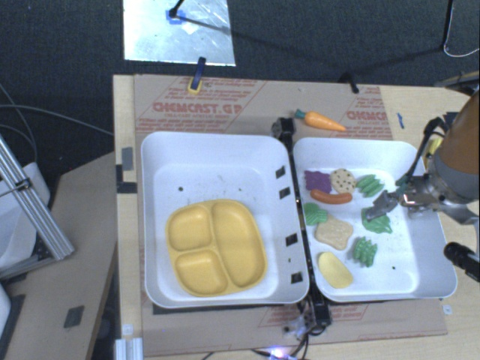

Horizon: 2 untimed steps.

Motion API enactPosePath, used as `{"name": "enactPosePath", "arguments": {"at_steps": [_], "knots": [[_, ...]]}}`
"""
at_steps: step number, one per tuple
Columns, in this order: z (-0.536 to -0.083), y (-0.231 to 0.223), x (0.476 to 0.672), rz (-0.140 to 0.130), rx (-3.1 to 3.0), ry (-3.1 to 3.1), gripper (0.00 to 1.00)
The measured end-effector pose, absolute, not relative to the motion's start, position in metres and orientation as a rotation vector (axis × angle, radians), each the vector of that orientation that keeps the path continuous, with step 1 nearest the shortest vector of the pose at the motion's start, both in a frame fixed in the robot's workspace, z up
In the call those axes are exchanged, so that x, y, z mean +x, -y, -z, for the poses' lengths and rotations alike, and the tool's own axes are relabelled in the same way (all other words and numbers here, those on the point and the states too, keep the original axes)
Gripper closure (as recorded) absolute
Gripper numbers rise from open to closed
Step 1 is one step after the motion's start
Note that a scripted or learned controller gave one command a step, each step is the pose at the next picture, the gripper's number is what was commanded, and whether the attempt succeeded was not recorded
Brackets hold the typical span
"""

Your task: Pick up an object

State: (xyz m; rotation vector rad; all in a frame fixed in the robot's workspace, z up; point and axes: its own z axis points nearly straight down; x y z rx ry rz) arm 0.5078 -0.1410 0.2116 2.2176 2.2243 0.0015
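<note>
Gripper (384, 203) sits low over a green leafy toy (377, 221) in the right bin (431, 272); its opening we cannot tell, so we should centre squarely before lifting.

The bench (247, 96) is a tan board printed with red lettering. Two shallow white bins rest on it side by side, touching at their inner rims: the left bin (217, 145) and the right bin (405, 152). A toy carrot (320, 121) lies on the board just behind the bins, near the seam between them. A blue-and-yellow clamp (197, 76) sits at the board's far edge.
</note>
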Motion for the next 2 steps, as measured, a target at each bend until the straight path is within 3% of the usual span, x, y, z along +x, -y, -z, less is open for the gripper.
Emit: {"name": "enactPosePath", "arguments": {"at_steps": [1,2], "knots": [[-0.104,0.157,0.484,0.006,2.228,-2.224,0.0],[-0.086,0.154,0.551,-0.006,2.211,-2.226,0.0]]}}
